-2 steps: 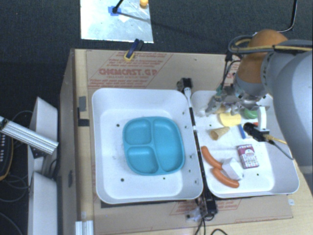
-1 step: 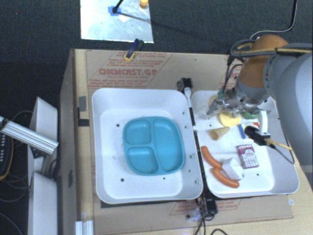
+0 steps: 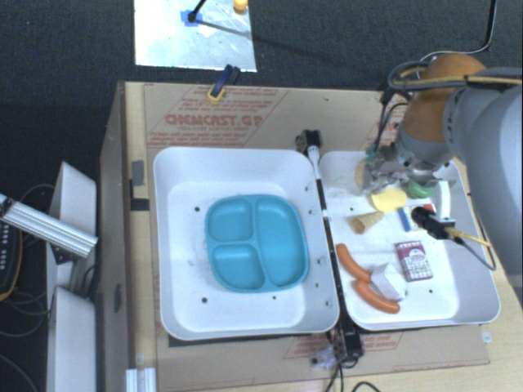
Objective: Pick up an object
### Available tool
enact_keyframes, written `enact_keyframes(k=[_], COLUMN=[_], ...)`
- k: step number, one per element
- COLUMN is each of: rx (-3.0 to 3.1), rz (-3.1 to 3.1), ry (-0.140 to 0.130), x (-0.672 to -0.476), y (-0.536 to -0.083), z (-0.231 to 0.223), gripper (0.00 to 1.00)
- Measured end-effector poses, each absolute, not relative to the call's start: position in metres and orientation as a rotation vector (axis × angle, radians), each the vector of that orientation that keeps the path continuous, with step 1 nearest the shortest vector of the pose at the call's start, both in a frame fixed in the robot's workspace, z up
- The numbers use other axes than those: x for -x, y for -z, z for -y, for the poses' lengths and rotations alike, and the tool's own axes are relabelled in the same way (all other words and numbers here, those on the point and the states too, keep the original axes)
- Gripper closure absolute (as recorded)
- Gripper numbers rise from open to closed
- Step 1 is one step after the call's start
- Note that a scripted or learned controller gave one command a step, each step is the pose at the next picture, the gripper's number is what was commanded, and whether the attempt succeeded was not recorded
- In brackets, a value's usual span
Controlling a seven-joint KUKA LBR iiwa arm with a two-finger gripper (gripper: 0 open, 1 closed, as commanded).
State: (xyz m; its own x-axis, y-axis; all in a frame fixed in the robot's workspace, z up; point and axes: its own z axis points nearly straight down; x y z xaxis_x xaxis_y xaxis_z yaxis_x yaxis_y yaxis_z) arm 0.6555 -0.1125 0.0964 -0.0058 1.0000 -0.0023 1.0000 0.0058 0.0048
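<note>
Two white bins on the bench: left bin (image 3: 176, 219) holds a blue divided plate (image 3: 255, 242); right bin (image 3: 474, 292) holds two hot dog sausages (image 3: 364, 278), a cone-shaped piece (image 3: 366, 220), a small red box (image 3: 413, 260) with unreadable print, and a yellow piece (image 3: 390, 198). Gripper (image 3: 391, 178) sits low at the yellow piece, upper right of frame; finger state can't be told. Cardboard (image 3: 214, 119) reads "CHEMCAST GP".

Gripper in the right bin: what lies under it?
The gripper hangs over the right bin's far end, above a yellow piece, with a green item beside it. The arm covers whatever else lies there, and whether the gripper touches the yellow piece.
</note>
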Motion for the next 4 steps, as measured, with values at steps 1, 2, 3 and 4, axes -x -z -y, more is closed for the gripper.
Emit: enact_keyframes(k=[1, 2, 3, 4], rx=[-2.211, -2.219, -2.216, -2.217], rz=[-2.224, -2.223, -2.222, -2.222], ry=[-0.003, 0.000, -0.004, -0.004], x=[-0.656, -0.613, -0.614, -0.614], y=[-0.096, -0.084, -0.095, -0.095], z=[0.113, 0.114, 0.114, 0.114], gripper=[0.00, 0.00, 1.00, 0.00])
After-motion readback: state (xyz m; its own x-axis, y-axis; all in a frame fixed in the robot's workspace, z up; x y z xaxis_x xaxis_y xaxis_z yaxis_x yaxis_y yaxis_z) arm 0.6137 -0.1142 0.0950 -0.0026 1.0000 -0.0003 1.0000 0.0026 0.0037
